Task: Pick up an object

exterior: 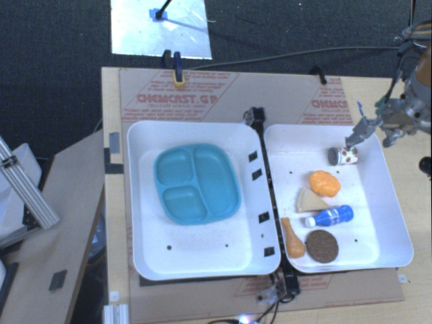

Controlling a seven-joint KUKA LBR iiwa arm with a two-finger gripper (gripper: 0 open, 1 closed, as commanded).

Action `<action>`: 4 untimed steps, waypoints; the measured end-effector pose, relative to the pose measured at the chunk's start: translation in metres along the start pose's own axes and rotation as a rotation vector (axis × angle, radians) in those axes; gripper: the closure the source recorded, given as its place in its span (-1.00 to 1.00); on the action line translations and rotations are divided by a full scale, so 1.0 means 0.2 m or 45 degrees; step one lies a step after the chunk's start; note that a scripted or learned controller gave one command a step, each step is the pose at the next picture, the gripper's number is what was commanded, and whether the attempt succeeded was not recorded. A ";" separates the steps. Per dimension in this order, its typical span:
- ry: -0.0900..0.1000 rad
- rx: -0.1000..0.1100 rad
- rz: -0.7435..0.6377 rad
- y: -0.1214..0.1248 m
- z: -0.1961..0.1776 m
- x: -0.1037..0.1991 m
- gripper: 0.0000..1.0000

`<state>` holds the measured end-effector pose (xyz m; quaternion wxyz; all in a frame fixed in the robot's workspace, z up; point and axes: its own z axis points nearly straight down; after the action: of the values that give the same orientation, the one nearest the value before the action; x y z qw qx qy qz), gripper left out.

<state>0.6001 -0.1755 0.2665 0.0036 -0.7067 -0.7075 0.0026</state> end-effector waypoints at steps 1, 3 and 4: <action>-0.003 -0.013 -0.003 0.01 -0.03 0.00 -1.00; -0.002 -0.010 -0.001 -0.04 0.41 -0.01 -1.00; -0.001 -0.008 0.000 -0.08 0.69 -0.02 -1.00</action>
<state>0.5825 -0.1788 0.1286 0.0012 -0.7067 -0.7075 0.0006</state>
